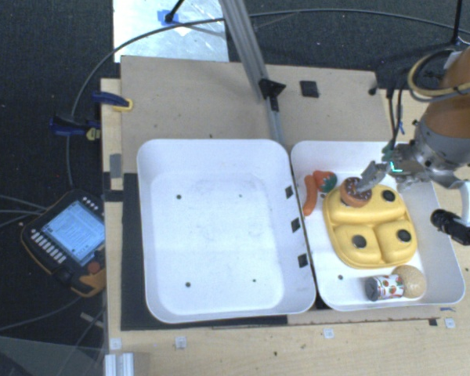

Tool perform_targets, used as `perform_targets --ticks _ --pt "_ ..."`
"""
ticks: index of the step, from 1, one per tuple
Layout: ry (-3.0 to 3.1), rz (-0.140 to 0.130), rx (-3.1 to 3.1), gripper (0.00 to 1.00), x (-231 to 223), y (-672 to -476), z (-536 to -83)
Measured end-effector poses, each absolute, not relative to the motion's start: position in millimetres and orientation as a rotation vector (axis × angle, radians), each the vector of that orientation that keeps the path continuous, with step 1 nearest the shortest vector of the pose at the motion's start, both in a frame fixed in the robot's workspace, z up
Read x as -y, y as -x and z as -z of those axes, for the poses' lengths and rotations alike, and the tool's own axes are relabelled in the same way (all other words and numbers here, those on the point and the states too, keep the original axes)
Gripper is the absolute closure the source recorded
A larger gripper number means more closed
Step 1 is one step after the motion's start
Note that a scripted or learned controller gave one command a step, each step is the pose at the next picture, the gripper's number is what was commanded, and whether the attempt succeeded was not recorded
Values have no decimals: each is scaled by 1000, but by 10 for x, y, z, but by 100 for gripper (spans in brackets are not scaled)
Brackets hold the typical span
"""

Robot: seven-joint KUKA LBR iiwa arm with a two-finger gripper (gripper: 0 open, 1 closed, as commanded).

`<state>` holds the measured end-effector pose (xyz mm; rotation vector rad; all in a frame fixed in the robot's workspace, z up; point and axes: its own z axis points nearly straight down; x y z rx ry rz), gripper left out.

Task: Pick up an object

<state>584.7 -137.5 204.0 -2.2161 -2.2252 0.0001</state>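
The right bin [446, 276] holds several objects. A yellow moulded tray with dark dimples [376, 227] lies in its middle. A brown and pink ring-shaped toy [353, 193] rests on the tray's upper left corner. My gripper [367, 182] reaches down from the upper right, and its tip is right at the ring toy's upper edge, touching or nearly so. An orange carrot-like toy [309, 197] lies left of the tray, with a small red and green piece [326, 180] beside it. A small printed can [385, 288] and a beige ball [410, 279] sit at the bin's front.
The left bin [153, 210] stands beside the right one, with black clips on the shared wall. A slanted metal pole [247, 45] crosses the bench's back. A teach pendant [66, 237] lies off the bench at left, and clamps [110, 100] grip the bench's left edge.
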Motion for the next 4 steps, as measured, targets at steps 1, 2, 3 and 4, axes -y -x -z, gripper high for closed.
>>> perform_targets --ticks 1,2,3,4 --pt "2217 2 2227 0 1375 -5854 -2051" --pt "2219 -1 2222 0 1367 -5823 -1435" --pt "2222 20 2238 0 1345 -5883 -1205" --pt "2213 41 2244 100 1268 -5920 -1315"
